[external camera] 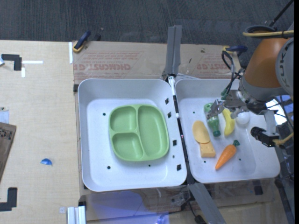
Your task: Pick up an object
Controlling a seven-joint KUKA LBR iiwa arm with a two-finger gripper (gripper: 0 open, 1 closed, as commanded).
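You can see the gripper [219, 107] low in the right bin [196, 169], just above the green bottle [213, 123]. I cannot tell how it is set (the picture is too small there). A yellow banana [228, 122] lies right beside the bottle. Nearer you sit a yellow block [203, 139] and an orange carrot [226, 155]. The left bin [93, 171] has a green tray [139, 132] with three parts.
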